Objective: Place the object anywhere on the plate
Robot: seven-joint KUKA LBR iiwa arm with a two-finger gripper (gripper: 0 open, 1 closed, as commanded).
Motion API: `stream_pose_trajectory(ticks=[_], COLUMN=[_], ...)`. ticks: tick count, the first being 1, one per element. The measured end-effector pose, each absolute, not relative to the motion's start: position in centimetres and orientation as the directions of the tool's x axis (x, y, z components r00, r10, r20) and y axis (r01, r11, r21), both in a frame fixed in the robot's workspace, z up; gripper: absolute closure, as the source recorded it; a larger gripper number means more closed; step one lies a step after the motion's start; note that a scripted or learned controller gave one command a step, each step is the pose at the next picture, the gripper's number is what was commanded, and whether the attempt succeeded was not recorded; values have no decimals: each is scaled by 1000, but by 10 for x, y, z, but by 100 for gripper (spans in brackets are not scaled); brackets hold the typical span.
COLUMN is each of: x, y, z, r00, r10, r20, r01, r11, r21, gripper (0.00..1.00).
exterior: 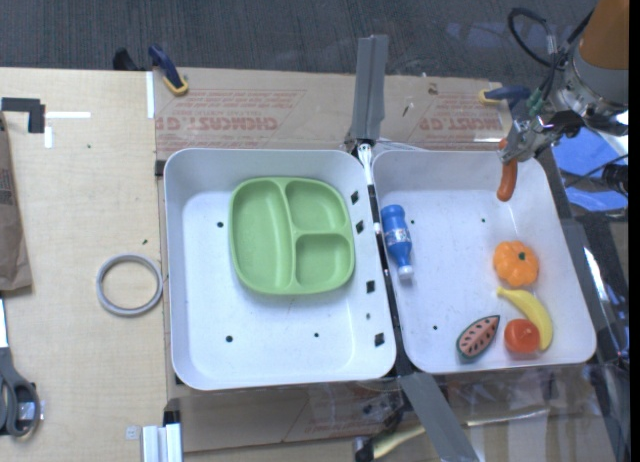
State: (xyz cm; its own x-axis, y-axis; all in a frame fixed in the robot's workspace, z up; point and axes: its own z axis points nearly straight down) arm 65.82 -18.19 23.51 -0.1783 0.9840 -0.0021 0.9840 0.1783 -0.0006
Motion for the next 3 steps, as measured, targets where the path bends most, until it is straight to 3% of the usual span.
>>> stream_pose_trajectory(ticks=[1, 2, 3], x=[659, 621, 618], y=[-135, -56, 41], z=[161, 191, 191], r00=[-152, -293, -162], r10=[988, 956, 987], r20=[0, 0, -1], r01=[988, 956, 987], r11=[152, 293, 162], r21=[-2, -1, -2], gripper=[100, 100, 100])
